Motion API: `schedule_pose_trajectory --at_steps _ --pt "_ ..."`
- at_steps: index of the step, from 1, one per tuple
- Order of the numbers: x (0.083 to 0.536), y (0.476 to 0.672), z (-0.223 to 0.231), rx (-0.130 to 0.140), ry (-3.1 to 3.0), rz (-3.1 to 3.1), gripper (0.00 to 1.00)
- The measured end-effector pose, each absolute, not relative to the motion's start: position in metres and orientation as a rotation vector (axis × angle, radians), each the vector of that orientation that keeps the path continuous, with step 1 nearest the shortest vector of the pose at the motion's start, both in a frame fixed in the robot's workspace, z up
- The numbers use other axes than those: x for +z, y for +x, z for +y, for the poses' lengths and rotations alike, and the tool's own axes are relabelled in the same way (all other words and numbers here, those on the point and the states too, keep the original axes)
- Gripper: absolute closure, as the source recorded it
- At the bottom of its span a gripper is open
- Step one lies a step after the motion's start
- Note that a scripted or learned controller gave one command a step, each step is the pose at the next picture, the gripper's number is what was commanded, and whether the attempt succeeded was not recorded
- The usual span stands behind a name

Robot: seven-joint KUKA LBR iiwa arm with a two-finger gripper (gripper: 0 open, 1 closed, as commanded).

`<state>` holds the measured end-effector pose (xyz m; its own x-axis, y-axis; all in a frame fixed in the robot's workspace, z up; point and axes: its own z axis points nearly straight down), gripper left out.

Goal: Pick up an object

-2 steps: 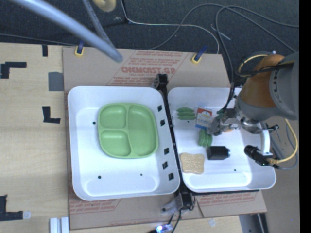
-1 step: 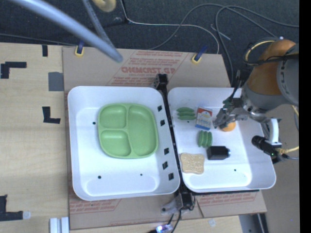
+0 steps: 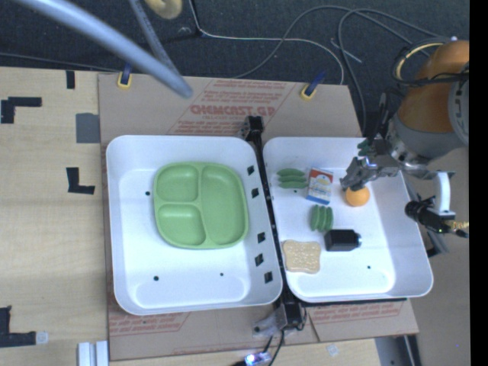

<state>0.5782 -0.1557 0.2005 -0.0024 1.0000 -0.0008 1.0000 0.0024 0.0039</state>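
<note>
From above, the grey arm reaches in from the right and its gripper (image 3: 357,178) hangs low in the right bin (image 3: 396,277), right over a small orange ball (image 3: 357,197); whether anything is pinched there I cannot tell. Just beside it lies a small white carton (image 3: 320,184) with red and blue print, unreadable. Two green pea pods (image 3: 290,178) (image 3: 321,218), a black block (image 3: 342,239) and a slice of toast (image 3: 302,256) share that bin. The left bin (image 3: 130,204) holds a green divided plate (image 3: 201,204). Faint red lettering marks the cardboard sheet (image 3: 229,101) beyond, too blurred to read.
</note>
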Motion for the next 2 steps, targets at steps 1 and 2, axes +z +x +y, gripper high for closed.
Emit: schedule_pose_trajectory --at_steps 1,2 --pt "0.232 0.579 -0.155 0.002 2.219 2.222 1.0" --pt "0.222 0.57 -0.11 -0.002 2.218 2.228 1.0"
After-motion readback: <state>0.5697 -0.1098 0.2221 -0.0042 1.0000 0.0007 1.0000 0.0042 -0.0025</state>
